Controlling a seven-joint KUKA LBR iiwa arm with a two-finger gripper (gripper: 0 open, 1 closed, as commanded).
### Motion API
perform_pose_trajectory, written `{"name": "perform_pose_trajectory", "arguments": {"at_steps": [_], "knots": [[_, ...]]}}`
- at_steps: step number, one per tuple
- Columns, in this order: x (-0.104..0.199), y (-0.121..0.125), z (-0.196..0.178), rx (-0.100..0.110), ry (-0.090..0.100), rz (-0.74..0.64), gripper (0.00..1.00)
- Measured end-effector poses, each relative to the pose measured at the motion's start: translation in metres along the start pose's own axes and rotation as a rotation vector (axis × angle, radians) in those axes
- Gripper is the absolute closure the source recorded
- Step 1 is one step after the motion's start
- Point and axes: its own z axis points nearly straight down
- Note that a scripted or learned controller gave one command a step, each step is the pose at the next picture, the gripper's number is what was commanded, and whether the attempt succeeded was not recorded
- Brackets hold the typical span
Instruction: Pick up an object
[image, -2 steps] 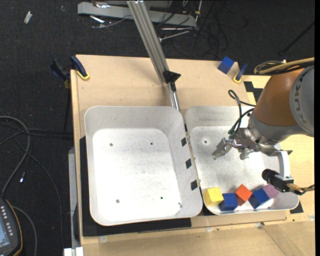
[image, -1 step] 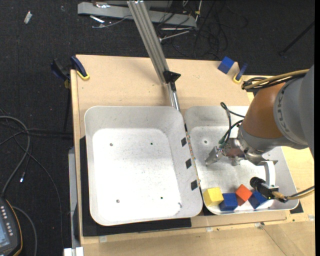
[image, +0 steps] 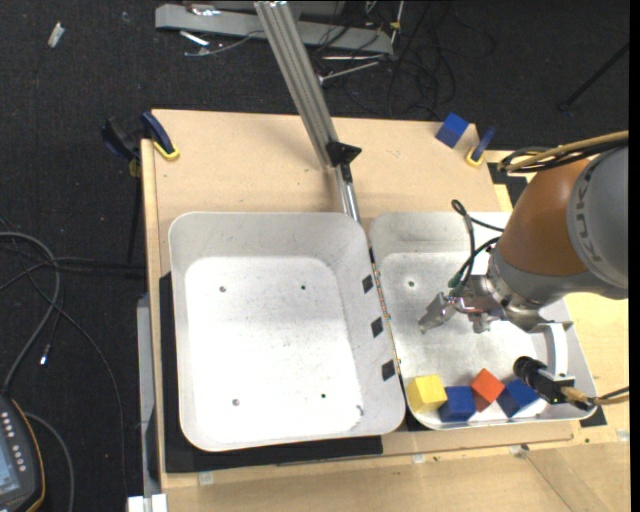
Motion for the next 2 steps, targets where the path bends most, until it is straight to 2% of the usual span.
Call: {"name": "perform_pose_trajectory", "arguments": {"at_steps": [1,2], "knots": [[0.003,0.066,0.04,-0.001,-0.001,-0.006,0.0],[-0.052,0.075,0.037,-0.002,-0.004,0.003,0.0]]}}
